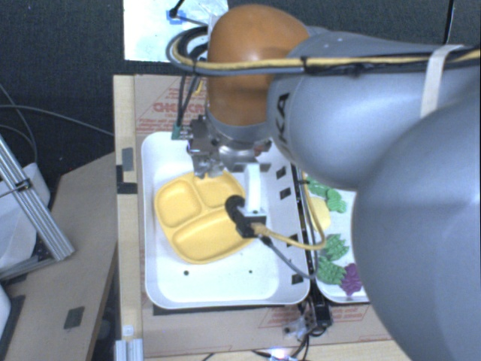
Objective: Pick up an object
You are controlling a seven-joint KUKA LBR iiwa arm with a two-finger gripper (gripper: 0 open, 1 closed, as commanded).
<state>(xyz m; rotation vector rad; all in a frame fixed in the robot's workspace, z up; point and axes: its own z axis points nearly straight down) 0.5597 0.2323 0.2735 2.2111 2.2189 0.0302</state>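
Bins stand side by side here, and the left bin [161,280] holds one thing: a yellow plate [197,228] with three hollows, two small ones toward the far side and one large one toward the near side. It lies flat on the bin floor, turned a little askew, nearer the far wall than the near one. The gripper [216,164] hangs over the plate's far edge, about above the right-hand small hollow, low and close to the rim. Whether it is open or closed, or touches the plate at all, cannot be told, because the wrist covers it from above. Nothing can be seen in its grasp. From the gripper the body of the plate spreads toward the near side and somewhat to the left; its longer side seems to run across the bin from left to right, though the tilt and the wrist over it make that uncertain. A grasp on the raised far rim just below looks the likeliest move, since the flat hollows offer little to pinch. The grey arm [361,111] crosses over the right bin [342,298], where green pieces [333,247] and a purple piece [351,277] lie well apart from the gripper.
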